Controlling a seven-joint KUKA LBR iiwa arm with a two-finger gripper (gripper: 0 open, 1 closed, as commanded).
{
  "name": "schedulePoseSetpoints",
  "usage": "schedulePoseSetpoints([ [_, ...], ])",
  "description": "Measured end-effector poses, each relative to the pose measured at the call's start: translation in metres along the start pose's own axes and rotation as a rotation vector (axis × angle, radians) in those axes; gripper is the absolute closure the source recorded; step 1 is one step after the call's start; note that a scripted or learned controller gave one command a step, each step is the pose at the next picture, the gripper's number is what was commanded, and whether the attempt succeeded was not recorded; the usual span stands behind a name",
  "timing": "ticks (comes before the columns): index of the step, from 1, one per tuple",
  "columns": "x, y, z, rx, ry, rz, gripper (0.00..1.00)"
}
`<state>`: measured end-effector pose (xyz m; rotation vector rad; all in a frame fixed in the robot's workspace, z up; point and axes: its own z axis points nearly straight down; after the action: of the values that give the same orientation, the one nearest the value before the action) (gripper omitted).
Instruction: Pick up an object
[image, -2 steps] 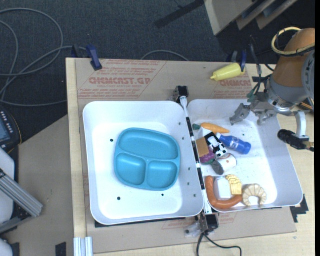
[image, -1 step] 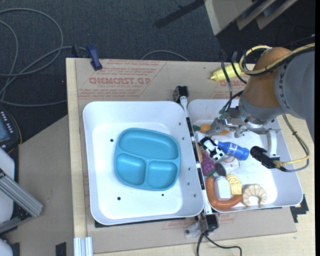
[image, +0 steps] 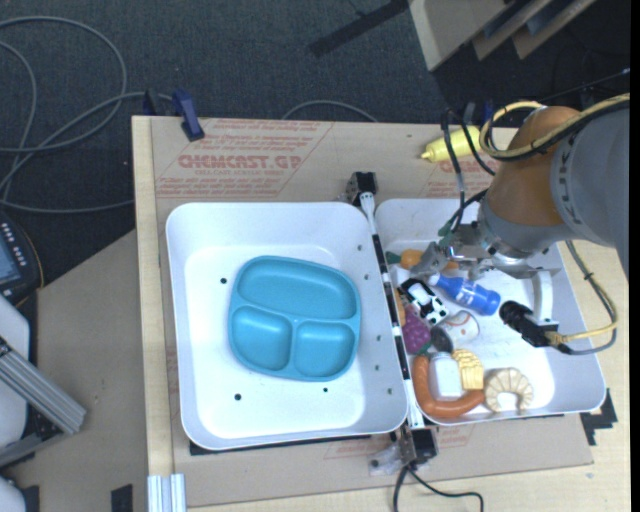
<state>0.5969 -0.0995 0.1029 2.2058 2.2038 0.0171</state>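
Right bin (image: 575, 330) — contents as I read them from the overhead feed, with handling notes.

Bottle (image: 470, 295): blue, small, lying on its side near the middle of the bin, just under the gripper (image: 462, 262). Long axis runs upper-left to lower-right; which end is the cap I cannot tell. I judge it light, rigid plastic, smooth and round — likely to roll or squirt out of a pinch. Best taken across the barrel at mid-length, fingers square to the long axis.

Croissant (image: 508, 388): tan, curled, at the near edge of the bin. Probably a light toy, with a ridged surface that should grip well. Take across the thick middle.

Sausage (image: 445, 395): orange, bent in a U along the near-left corner, touching a pale block beside it. Looks stiff and slick; hard to reach against the wall.

Cow (image: 425, 300): black-and-white figure by the left wall, small and irregular — a poor first choice.

Left bin (image: 190, 300): holds a blue tray (image: 292, 316) with three compartments, flat, wide, no edge for a two-finger pinch.

Tool state: the gripper hangs low over the bottle, wrist and orange band above it blocking my view. Whether it is wide, narrow or holding anything I cannot tell from here.

My candidate: the bottle, being nearest.
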Motion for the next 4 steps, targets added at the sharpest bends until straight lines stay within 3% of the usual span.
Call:
schedulePoseSetpoints([
  [1, -0.023, 0.027, -0.003, 0.018, 0.006, 0.0, 0.0],
  [2, -0.044, -0.008, 0.02, 0.03, 0.009, 0.002, 0.0],
  [3, -0.058, -0.022, 0.018, 0.027, 0.009, 0.001, 0.0],
  [4, -0.052, -0.053, 0.017, 0.028, 0.01, 0.0, 0.0],
])
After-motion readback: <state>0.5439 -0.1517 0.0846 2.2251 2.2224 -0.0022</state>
